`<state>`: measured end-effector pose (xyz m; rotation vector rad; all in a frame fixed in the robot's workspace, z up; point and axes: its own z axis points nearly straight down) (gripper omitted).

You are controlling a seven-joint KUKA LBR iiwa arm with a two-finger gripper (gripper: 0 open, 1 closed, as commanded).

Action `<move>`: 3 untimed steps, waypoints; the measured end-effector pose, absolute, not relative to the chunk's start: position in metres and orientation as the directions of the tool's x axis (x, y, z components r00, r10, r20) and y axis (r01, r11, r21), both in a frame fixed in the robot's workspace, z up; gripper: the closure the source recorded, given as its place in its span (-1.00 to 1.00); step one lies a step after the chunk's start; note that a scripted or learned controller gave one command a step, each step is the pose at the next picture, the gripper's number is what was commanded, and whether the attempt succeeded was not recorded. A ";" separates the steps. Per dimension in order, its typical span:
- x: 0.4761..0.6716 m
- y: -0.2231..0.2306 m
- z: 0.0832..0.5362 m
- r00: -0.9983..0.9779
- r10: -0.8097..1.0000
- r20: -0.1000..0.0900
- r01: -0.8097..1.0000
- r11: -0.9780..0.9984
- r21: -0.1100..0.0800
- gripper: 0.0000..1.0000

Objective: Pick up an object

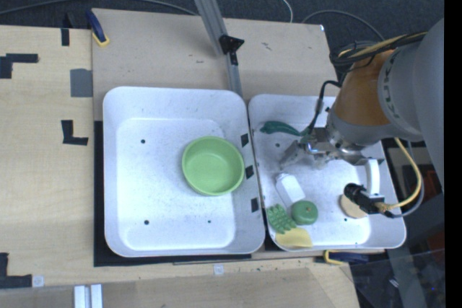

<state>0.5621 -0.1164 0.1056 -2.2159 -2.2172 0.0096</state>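
My gripper (296, 153) hangs low over the upper middle of the right bin (382, 231), reaching in from the right. Just above and left of it lies a dark green curved piece (278, 128). A white cylinder (291, 189) lies below the gripper, apart from it. Near the bin's front edge sit a green round piece (304, 212), a green ridged piece (278, 217) and a yellow piece (295, 238). I see nothing held by the gripper.
The left bin (130, 155) holds a light green bowl (212, 166) right of its middle. A grey pole (209, 3) slants down to the bins' shared back edge. Cables run across the dark floor behind the bench.
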 end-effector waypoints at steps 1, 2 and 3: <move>0.562 -0.116 0.088 -0.001 1.000 -0.001 1.000 0.001 -0.002 -1.00; 0.562 -0.115 0.099 -0.002 1.000 0.000 1.000 0.002 -0.002 1.00; 0.563 -0.121 0.142 -0.001 1.000 -0.001 1.000 0.001 0.002 1.00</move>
